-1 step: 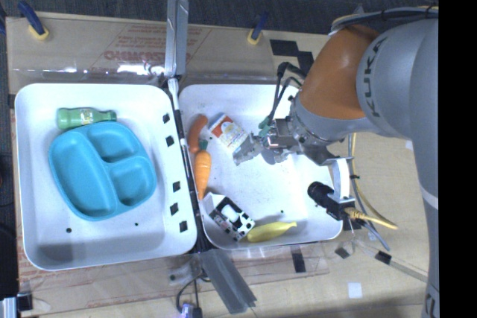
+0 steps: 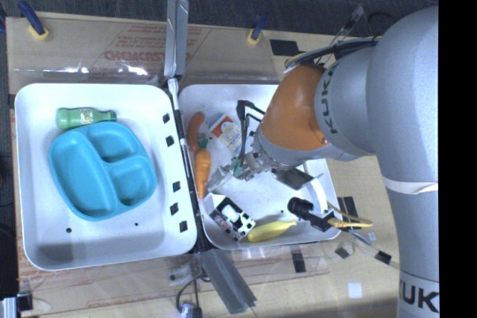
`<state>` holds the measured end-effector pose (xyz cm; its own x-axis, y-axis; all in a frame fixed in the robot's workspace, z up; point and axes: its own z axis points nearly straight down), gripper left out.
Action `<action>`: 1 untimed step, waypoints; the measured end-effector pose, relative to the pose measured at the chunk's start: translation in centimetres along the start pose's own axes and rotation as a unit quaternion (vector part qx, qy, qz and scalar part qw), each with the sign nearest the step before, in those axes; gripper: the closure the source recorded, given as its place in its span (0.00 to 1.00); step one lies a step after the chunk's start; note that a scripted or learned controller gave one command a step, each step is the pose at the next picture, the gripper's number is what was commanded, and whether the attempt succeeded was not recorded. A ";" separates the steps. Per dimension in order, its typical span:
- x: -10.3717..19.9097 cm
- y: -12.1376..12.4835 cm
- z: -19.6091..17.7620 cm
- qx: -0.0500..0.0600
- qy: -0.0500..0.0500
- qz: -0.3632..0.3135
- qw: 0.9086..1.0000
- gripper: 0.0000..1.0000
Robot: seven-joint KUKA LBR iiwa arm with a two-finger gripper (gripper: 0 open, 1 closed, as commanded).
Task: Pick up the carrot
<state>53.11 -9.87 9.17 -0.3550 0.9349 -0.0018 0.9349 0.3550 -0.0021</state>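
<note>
The carrot [image 2: 202, 168] is orange and lies lengthwise against the left wall of the right bin [image 2: 320, 182], tip pointing toward the front. My gripper [image 2: 229, 173] hangs low in the right bin just to the right of the carrot, close to it, under the orange wrist band. Nothing shows as lifted, and the carrot rests on the bin floor.
A reddish-brown sausage-shaped thing [image 2: 195, 128] lies just behind the carrot. A yellow banana [image 2: 272, 229] and a black-and-white block [image 2: 232, 219] sit at the right bin's front. A small packet [image 2: 223, 128] lies at the back. The left bin [image 2: 30, 234] holds a blue divided plate [image 2: 82, 194] and a green bottle [image 2: 84, 116].
</note>
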 end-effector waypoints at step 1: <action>0.0 0.0 -0.9 0.000 0.000 -0.002 1.000 1.00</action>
<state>53.13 -9.82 10.11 -0.3590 0.9333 -0.0011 0.9333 0.3590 -0.0018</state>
